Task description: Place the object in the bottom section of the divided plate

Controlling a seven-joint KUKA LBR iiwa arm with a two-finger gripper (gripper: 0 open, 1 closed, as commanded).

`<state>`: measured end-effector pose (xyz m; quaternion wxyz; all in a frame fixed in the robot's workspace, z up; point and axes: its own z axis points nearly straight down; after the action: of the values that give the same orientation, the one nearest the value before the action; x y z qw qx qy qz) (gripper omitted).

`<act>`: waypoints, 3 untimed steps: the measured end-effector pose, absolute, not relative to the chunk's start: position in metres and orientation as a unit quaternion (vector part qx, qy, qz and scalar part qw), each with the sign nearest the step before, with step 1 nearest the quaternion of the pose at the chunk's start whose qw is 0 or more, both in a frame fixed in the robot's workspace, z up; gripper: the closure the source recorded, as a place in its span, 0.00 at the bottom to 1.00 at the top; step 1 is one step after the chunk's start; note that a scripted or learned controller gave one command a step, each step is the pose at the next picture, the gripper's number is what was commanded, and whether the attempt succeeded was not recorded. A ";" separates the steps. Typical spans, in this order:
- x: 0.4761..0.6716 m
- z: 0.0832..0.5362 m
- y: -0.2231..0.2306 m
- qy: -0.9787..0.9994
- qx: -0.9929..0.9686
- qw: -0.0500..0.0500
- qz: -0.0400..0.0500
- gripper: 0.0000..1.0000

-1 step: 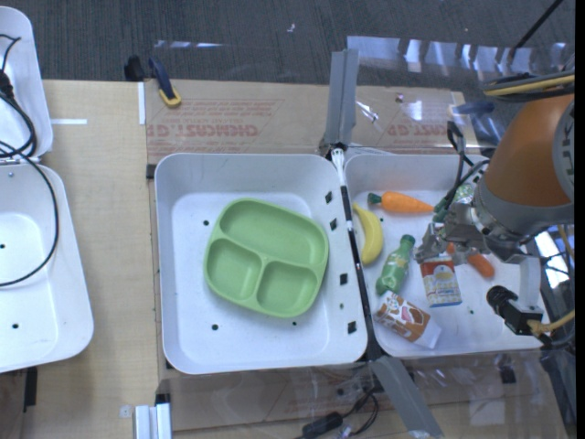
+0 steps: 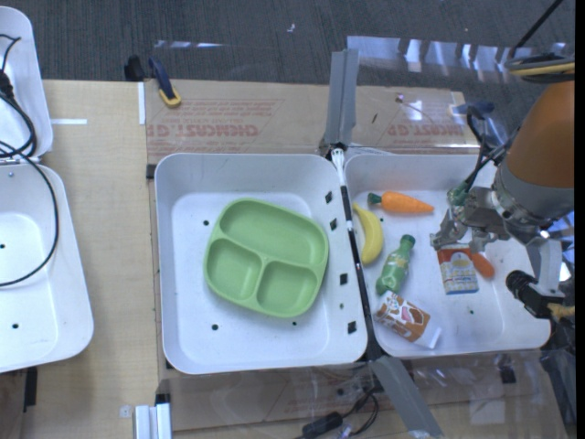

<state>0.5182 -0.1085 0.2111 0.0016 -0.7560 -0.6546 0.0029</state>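
Beside glossy curved banana [image 2: 369,234], green bottle [image 2: 396,265].

Over in the right bin [image 2: 498,335]: banana [image 2: 369,234] against the 9 o'clock wall, carrot [image 2: 402,203] toward 12, green bottle [image 2: 396,265] just at 3 o'clock of the banana, snack carton [image 2: 404,318] at 6 o'clock of the bottle. Blue-and-yellow clamp [image 2: 164,80] way up at 11 on the cardboard [image 2: 238,117].

Grey arm [image 2: 548,144] from the right, end effector [image 2: 462,231] low, pointing left.
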 end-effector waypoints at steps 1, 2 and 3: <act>0.538 0.219 -0.054 -0.682 -0.731 0.002 0.003 1.00; 0.551 0.187 0.023 -0.681 -0.732 0.002 0.004 1.00; 0.549 0.203 0.115 -0.704 -0.710 0.001 0.004 1.00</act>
<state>0.5493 0.1155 0.2030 0.0014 -0.7099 -0.7042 0.0040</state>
